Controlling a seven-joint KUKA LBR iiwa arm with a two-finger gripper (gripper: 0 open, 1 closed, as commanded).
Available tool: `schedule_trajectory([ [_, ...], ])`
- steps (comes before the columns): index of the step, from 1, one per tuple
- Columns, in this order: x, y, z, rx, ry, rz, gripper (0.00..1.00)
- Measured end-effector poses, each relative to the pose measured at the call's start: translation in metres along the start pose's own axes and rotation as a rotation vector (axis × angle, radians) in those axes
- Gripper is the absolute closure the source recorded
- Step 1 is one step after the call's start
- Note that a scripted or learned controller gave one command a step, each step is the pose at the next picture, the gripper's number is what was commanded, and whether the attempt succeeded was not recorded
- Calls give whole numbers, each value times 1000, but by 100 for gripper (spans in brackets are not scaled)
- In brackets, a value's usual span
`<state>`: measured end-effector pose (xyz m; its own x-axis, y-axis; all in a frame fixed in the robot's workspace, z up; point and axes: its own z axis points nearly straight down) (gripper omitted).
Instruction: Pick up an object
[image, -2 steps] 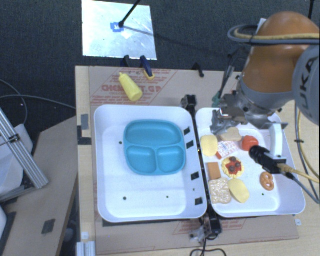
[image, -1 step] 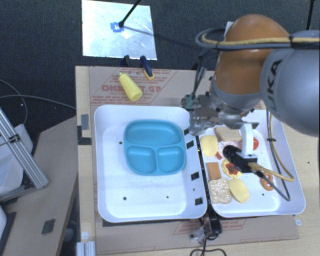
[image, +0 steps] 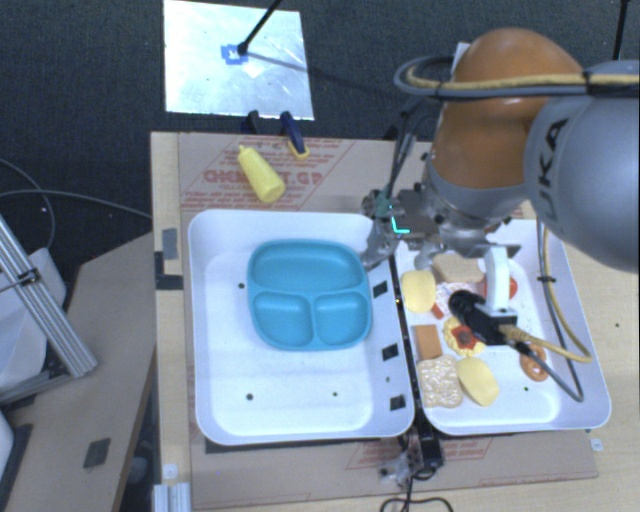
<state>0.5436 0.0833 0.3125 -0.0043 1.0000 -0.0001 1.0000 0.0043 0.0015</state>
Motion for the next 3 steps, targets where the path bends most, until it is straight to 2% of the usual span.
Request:
schedule_trajectory([
  [1,88,26,-2,-3,3,-7,0],
  [2,138,-24,-42,-1,3,-6,0],
  [3,153,-58,-71,-1,3,-4,0],
])
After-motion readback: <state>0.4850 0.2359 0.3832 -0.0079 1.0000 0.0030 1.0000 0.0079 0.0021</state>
